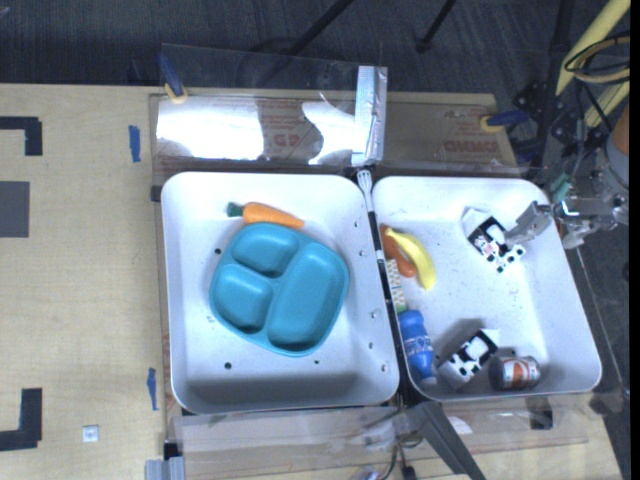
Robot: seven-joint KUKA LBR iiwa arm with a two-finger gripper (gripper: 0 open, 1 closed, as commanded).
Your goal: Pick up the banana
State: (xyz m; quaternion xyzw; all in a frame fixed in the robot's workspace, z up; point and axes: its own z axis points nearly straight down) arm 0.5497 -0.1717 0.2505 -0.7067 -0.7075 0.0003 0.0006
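Note:
The yellow banana lies in the right bin, near its left wall and toward the back. It rests against a small orange-red item. The gripper reaches in over the right bin's back right corner, well to the right of the banana and apart from it. Just left of the gripper sits a black-and-white checkered block.
A blue bottle, a second checkered block and a small can lie along the right bin's front. The left bin holds a blue divided plate and a carrot.

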